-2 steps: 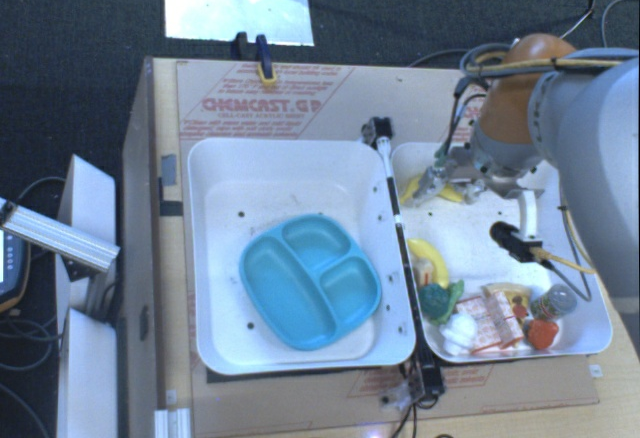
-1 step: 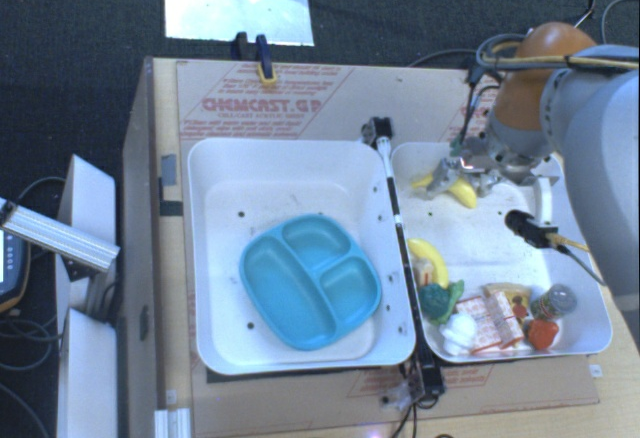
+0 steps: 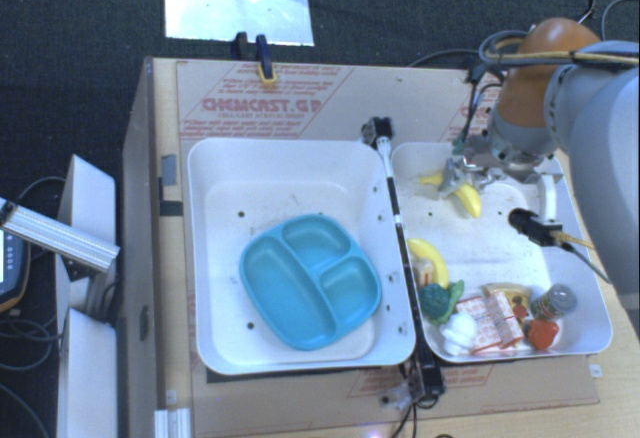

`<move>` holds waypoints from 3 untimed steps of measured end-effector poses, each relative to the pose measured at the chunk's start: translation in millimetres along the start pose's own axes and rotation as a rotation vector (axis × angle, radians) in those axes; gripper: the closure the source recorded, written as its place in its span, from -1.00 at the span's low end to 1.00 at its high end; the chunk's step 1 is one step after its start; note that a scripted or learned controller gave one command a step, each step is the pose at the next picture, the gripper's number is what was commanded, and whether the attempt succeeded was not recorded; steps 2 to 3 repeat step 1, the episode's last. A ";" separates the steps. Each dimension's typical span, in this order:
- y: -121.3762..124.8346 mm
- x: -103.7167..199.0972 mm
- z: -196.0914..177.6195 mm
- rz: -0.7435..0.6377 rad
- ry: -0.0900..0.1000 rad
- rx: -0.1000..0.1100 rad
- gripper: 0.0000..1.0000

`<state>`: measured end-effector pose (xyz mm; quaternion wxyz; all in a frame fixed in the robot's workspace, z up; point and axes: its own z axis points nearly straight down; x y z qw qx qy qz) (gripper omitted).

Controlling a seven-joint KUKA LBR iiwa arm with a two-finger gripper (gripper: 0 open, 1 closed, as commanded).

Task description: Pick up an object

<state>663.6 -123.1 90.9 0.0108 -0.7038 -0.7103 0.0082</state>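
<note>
Right bin [image 3: 590, 326] holds blurred clutter; arm-shadowed fingers [image 3: 462, 176] over a yellow piece [image 3: 468, 202], their state unreadable.

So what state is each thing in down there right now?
Claw: low in the right bin, over a yellow banana-like piece.
Blue divided plate: lying flat in the left bin.
Second yellow banana: lying by the divider.
Green toy, white lump, red piece: heaped along the near wall.
</note>
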 end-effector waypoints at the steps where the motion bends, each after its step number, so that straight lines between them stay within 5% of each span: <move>1: -42.7 86.2 -94.0 0.003 -0.002 -0.032 1.00; 3: -42.7 86.2 -94.0 0.003 -0.002 -0.032 1.00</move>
